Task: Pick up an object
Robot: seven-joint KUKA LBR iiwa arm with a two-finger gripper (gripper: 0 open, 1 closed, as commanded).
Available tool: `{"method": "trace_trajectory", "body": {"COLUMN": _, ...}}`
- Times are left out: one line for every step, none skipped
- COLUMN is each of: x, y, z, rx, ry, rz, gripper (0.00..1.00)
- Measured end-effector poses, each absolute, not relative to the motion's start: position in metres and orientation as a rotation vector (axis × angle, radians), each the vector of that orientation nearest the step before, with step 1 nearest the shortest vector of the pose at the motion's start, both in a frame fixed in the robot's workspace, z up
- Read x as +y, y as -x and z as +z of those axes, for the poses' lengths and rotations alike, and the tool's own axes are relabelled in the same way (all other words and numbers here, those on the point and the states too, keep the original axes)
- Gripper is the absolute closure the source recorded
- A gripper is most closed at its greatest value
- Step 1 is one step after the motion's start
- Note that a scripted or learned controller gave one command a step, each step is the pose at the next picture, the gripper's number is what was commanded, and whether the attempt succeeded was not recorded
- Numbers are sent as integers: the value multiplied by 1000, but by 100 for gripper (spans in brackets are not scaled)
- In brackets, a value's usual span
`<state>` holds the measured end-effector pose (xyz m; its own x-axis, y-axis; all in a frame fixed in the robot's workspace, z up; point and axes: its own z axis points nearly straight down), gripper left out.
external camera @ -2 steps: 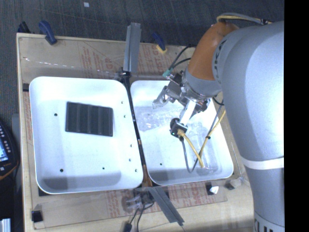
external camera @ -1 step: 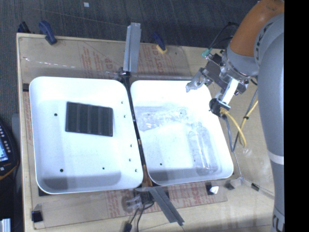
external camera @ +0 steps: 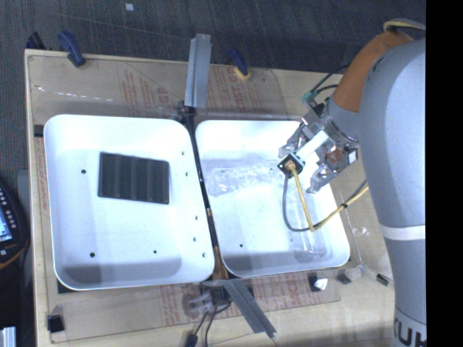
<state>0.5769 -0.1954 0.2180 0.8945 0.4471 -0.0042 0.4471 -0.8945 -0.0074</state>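
- Dark grey ribbed rectangular pad (external camera: 134, 178): lies flat in the left shallow white bin (external camera: 65, 255), well apart from the end effector (external camera: 307, 166).
- End effector: hangs over the right shallow white bin (external camera: 271, 264); whether it is open or closed cannot be told.
- Risk: a pick made here would likely close on nothing solid, since the pad sits in the other bin.
- Risk: the yellow cable (external camera: 307, 208) looping beneath could snag.
- Hard to make out: clear, film-like material (external camera: 235, 176) on the right bin floor; its outline and nature remain uncertain.

A dark grey, ribbed rectangular pad (external camera: 134, 178) is seen lying flat in the left white bin (external camera: 65, 251).
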Motion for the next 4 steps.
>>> {"method": "trace_trajectory", "body": {"x": -69, "y": -609, "z": 236, "rx": -915, "ry": 3002, "rz": 6, "gripper": 0}}
{"method": "trace_trajectory", "body": {"x": -110, "y": -562, "z": 262, "rx": -1237, "ry": 2884, "rz": 6, "gripper": 0}}
{"method": "trace_trajectory", "body": {"x": -193, "y": -528, "z": 227, "rx": -1490, "ry": 2763, "rz": 4, "gripper": 0}}
{"method": "trace_trajectory", "body": {"x": -201, "y": -485, "z": 263, "rx": -1741, "ry": 2610, "rz": 4, "gripper": 0}}
